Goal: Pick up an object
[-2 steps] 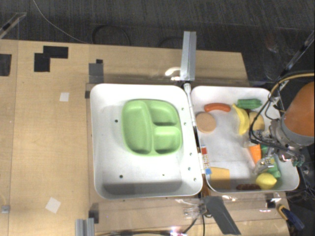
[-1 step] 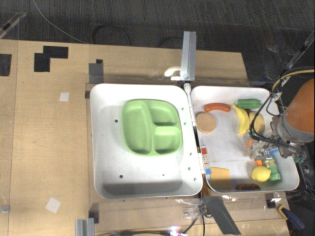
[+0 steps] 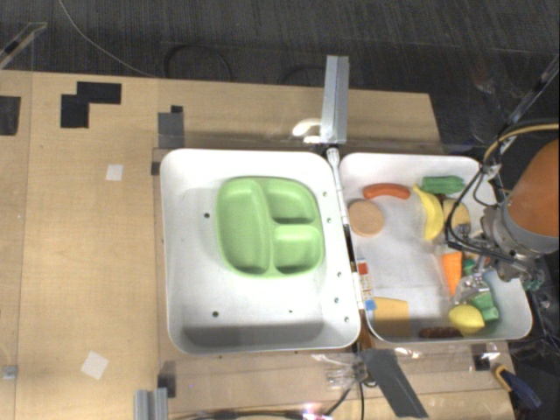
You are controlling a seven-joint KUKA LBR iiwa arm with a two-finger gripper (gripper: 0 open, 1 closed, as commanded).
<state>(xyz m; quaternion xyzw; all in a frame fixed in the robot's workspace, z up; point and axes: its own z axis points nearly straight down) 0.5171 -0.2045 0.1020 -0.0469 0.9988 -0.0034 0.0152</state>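
the left bin [image 3: 188, 322] carries a green divided tray [image 3: 267, 226] and sits just left of the right bin [image 3: 398, 335], which serves as the landmark here. everything worth picking lies inside the right bin. near its left wall is a round tan cookie [image 3: 367, 218], with a red sausage [image 3: 386, 191] just behind it toward the back wall. against the left part of its front wall is an orange block [image 3: 389, 308]. right of centre a yellow banana [image 3: 429, 213] lies close under a green piece [image 3: 441, 184] at the back wall. further right an orange carrot [image 3: 451, 271] points toward the front, and a yellow lemon [image 3: 466, 318] sits in the front right corner beside a small green piece [image 3: 487, 310].

the gripper [image 3: 479, 280] hangs over the right side of the right bin, just right of the carrot and just behind the lemon. cables and the wrist body cover it, so i cannot tell how it stands or whether anything is in it.

judged from this, the step in hand is the descent or reach onto 1 object, most likely the carrot or the lemon, both just beside the pincer. nothing appears lifted clear of the bin floor. the next move calls for settling squarely over 1 item, since these 3 crowd together and a glancing close could push them aside.
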